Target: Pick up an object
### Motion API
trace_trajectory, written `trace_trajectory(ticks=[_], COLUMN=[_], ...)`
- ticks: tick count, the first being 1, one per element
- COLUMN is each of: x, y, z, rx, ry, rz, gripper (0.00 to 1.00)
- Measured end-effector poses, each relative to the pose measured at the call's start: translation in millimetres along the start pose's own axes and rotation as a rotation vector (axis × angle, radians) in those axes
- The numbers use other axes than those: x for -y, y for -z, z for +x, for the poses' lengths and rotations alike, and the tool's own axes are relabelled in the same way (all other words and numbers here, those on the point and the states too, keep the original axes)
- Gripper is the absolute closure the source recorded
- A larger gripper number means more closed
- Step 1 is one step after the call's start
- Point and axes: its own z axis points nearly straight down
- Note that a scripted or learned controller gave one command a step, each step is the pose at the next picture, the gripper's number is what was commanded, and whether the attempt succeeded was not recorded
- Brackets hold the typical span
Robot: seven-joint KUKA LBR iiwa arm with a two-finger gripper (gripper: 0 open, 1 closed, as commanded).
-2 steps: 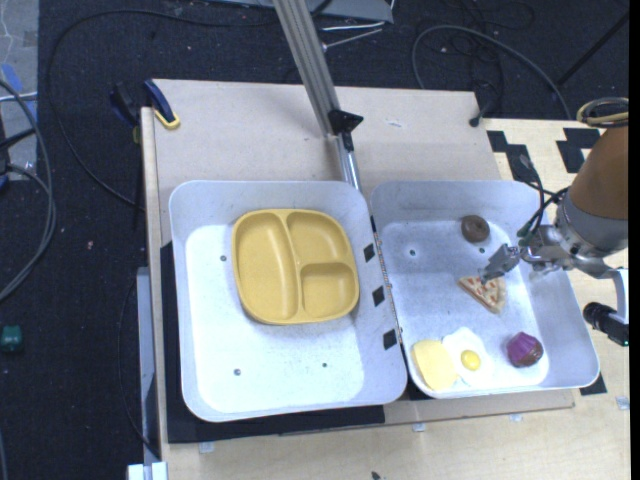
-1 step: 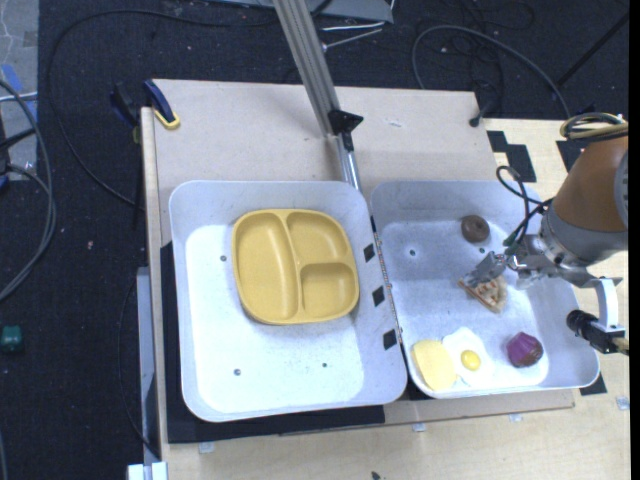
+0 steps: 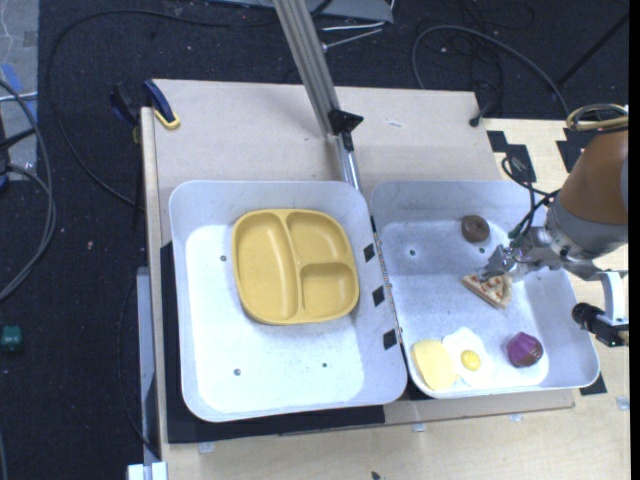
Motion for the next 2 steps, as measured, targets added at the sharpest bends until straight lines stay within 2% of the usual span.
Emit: trace_trajectory(ticks=[1,2], x=[4,12], y=[49,106], z=[6,3], rx=[0.001,0.002], ry=[0.000,-0.002], rz=[0.012,0.012], gripper=[1.00,1.00])
